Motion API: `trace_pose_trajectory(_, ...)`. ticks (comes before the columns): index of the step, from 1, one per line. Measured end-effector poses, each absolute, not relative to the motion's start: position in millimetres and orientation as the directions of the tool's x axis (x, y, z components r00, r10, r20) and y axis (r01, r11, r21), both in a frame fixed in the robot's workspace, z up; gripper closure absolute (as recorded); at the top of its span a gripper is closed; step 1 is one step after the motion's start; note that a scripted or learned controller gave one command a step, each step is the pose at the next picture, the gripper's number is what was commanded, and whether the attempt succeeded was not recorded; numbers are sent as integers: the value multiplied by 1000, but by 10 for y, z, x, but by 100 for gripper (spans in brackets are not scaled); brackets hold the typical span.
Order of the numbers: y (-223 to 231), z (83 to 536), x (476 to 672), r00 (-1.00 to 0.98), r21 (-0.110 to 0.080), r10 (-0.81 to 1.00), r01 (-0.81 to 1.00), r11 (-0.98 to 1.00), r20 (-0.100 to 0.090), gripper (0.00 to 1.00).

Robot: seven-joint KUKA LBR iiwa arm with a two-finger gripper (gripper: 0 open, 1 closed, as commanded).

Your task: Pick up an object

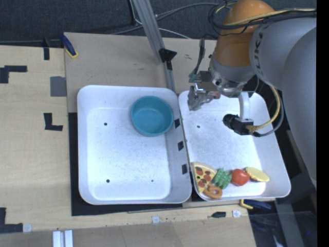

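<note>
Near edge, right bin (267,138): pizza slice (204,175), green piece (222,177), tomato (239,177), yellow piece (257,175). Left bin (92,138): blue bowl (151,116). Hand (196,101), far corner, grip state indeterminate, well apart from items; risk: closing on nothing.

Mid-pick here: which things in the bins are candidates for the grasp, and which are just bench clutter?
Candidates: blue bowl in the left bin; pizza slice, green toy, tomato, yellow piece in the right bin; pincer.

Clutter: metal pole, cables, black tape marks.
</note>
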State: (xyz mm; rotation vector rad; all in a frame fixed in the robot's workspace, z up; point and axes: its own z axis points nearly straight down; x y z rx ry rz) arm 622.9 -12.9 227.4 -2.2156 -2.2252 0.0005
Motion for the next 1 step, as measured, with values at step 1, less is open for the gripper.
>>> trace_pose_trajectory(1,417,2376,6130,-5,0,1000,1000,5,1,100)
